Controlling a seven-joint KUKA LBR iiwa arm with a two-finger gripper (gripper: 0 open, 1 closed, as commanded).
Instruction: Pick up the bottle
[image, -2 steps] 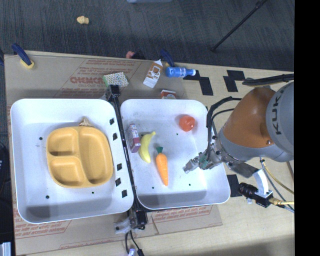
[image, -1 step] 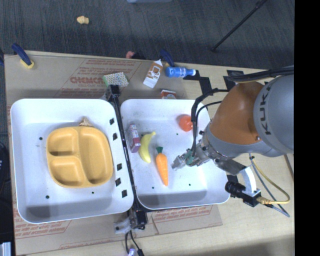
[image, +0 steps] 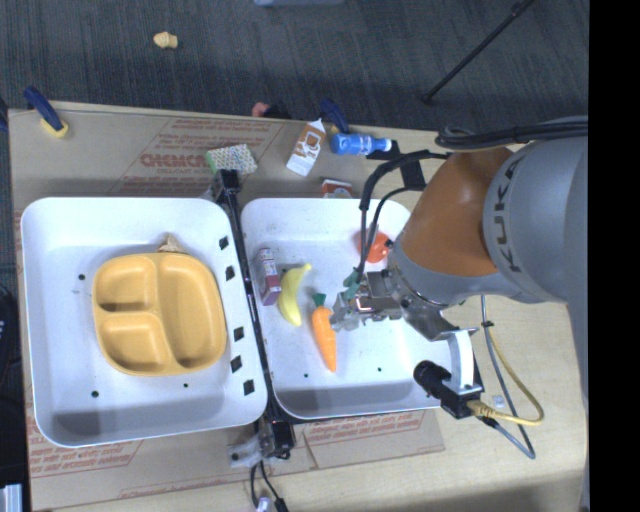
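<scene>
A small blue bottle lies on its side on the bench, outside and behind the right bin. The hand hangs low in that bin beside a toy carrot and banana; whether it is clenched or released cannot be told. The bottle looks light, rigid, smooth plastic that may roll: best gripped across its middle

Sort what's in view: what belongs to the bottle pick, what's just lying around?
Job:
blue bottle, on the bench behind the bins
gripper, low in the right bin

Lying about:
carrot
banana
yellow divided plate in the left bin
small carton beside the bottle
</scene>
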